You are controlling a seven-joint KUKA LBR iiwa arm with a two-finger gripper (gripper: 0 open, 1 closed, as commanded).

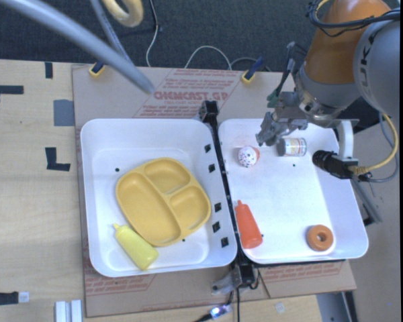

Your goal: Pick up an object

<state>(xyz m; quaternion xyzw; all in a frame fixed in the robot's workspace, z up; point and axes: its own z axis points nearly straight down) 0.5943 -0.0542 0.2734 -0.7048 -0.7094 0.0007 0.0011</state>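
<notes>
Nearest the camera, a yellow squeeze bottle (pixel 136 246) lies in the left bin (pixel 94 180) beside a yellow divided plate (pixel 162 200). Across the divider, the right bin (pixel 342 200) holds an orange bottle (pixel 248 225) at its near left corner, a doughnut (pixel 320 237) near its front edge, a spotted white ball (pixel 248 156) and a small white jar (pixel 293 146) lying on its side. Over the far end hangs the gripper (pixel 274 131), just beside the jar and close to the ball; whether its fingers are spread cannot be told.

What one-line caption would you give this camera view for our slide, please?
Pincer over right bin near spotted ball; yellow tray in left bin.
</notes>
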